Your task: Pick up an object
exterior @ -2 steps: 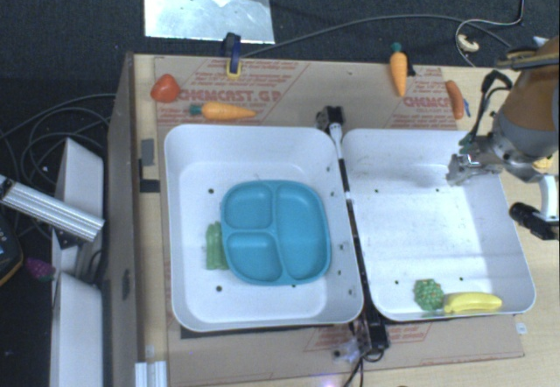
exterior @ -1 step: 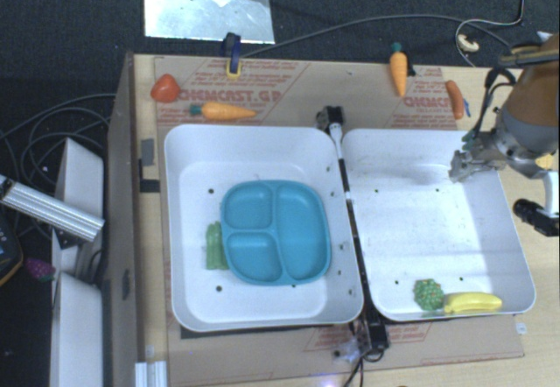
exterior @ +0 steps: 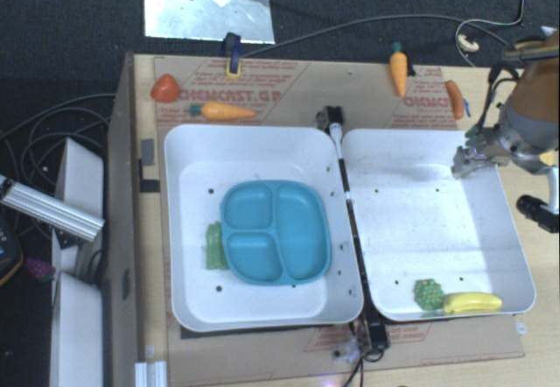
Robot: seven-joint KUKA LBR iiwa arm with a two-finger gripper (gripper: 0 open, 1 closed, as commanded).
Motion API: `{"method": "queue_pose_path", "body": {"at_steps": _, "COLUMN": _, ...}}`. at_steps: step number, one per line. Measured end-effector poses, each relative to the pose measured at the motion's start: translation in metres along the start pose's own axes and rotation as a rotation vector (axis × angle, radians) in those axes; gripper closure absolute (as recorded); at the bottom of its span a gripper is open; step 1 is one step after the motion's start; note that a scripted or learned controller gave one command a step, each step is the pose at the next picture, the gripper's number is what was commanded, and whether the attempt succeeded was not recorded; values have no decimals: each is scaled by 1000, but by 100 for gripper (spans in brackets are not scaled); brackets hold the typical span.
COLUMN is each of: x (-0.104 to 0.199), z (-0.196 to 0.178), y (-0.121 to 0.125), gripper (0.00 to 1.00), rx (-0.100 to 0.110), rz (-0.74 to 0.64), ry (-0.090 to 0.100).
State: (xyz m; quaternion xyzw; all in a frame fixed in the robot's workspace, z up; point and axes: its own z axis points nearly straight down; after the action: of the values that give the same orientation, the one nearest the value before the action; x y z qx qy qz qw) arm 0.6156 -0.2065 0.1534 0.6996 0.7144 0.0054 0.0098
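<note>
A yellow banana (exterior: 473, 302) and a green broccoli piece (exterior: 428, 293) lie together at the near edge of the right bin (exterior: 411, 228). In the left bin (exterior: 254, 158) a blue divided plate (exterior: 276, 232) rests with a green vegetable piece (exterior: 214, 247) against its left side. My gripper (exterior: 468, 159) hangs at the right bin's far right corner, well away from the banana and broccoli, with nothing seen between its fingers.
On the cardboard behind the bins lie a tomato (exterior: 164, 88), a carrot (exterior: 226, 111), another carrot (exterior: 399, 72) and an orange sausage-like piece (exterior: 454, 98). A clamp (exterior: 233, 52) stands at the back edge. Cables run at the left and along the back.
</note>
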Motion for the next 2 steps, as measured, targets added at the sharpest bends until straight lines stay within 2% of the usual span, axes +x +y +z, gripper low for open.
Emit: {"method": "queue_pose_path", "body": {"at_steps": 2, "x": 0, "z": -22, "y": 3, "gripper": 100, "rx": -7, "rz": -6, "ry": -1}}
